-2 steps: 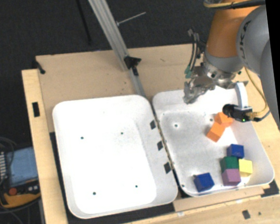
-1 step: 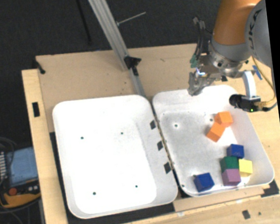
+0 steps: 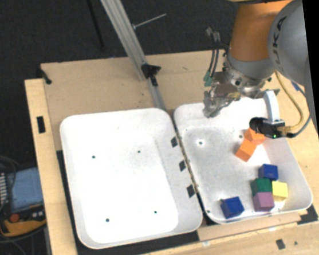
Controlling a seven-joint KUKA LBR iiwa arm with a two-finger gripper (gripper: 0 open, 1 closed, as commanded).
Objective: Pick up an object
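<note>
My gripper (image 3: 213, 107) hangs over the far left corner of the right bin (image 3: 210, 164), its fingers close together with nothing visible between them. An orange block (image 3: 248, 145) lies in the bin's right middle, well to the right and nearer than the gripper. Toward the near right corner sit a blue cube (image 3: 268, 172), a green cube (image 3: 262, 185), a yellow cube (image 3: 279, 189) and a purple cube (image 3: 263, 200). Another blue cube (image 3: 232, 207) rests by the near rim.
The left bin (image 3: 119, 175) lies beside the right one, with small clips along their shared edge. A slanted metal pole (image 3: 132, 46) rises behind the bins. A black cable and connector (image 3: 266, 125) hang from the wrist near the orange block.
</note>
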